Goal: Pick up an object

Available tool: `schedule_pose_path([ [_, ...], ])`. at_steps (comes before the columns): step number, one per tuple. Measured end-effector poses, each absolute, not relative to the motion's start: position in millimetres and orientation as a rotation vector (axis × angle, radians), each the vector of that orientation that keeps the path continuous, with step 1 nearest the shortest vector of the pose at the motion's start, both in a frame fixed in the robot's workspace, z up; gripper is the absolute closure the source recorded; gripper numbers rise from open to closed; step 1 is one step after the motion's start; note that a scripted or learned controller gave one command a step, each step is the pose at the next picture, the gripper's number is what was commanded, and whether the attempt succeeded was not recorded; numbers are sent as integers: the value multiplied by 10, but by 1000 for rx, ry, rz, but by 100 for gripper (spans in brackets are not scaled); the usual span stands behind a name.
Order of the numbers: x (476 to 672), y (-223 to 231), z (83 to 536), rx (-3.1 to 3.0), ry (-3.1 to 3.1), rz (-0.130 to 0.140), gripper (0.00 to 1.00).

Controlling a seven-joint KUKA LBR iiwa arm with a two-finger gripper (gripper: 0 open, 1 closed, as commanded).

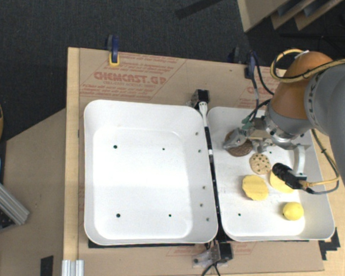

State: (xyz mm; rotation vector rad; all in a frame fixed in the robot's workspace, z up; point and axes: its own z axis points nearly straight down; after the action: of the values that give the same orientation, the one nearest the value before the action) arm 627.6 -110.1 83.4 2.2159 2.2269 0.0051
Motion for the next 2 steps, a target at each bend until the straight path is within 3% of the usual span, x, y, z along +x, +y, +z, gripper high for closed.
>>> schedule_pose_path([
  [1, 6274, -1134, 1004, 2216, 2219, 6, 100],
  [2, 5638, -1249, 1139, 2229, 2223, -5, 100],
])
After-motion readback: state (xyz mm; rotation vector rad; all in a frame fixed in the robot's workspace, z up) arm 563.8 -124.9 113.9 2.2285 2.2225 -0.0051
